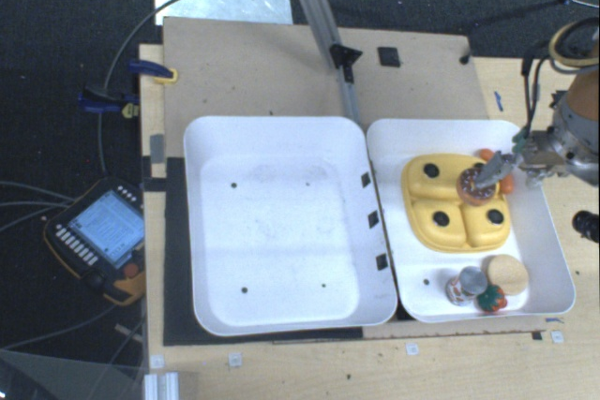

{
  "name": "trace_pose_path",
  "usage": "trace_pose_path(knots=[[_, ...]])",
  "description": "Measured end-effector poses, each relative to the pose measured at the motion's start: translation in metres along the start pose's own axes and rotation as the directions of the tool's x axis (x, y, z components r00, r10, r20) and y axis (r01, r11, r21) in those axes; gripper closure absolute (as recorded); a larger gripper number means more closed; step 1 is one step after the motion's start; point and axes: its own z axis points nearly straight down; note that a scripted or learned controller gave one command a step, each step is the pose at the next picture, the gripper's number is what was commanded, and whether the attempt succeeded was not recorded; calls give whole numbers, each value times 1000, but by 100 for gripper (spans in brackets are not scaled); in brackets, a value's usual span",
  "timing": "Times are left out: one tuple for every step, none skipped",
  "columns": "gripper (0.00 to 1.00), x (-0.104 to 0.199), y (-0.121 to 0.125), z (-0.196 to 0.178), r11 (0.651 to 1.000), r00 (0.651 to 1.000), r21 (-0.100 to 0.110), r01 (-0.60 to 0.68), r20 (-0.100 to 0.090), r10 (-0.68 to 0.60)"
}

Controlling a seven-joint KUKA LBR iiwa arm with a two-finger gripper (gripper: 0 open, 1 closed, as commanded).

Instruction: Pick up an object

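Now the hand (481, 181) reaches into the right bin (553, 248) and sits low over the yellow block (441, 211), at a small brownish round thing (473, 189); I cannot tell its state. Several small objects (483, 281) lie nearby. The left bin (202, 201) adjoins.

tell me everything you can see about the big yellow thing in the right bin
The yellow block is a broad, rounded slab that looks like smooth moulded plastic or foam, the largest item in the right bin. Shallow grooves split its top into four lobes, and three show a dark round spot. It lies flat in the bin's upper half, slightly turned. The gripper is down over its upper right lobe, where a small brownish ring-like thing sits; I cannot tell whether they touch. A small orange object lies at its right edge.
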Motion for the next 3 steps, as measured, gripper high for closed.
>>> trace_pose_path(knots=[[0,7,1,44,1000,1000,3,-1,-1,1],[0,9,-9,94,1000,1000,4,-3,-1,3],[0,9,-5,95,1000,1000,-11,1,2,-1]])
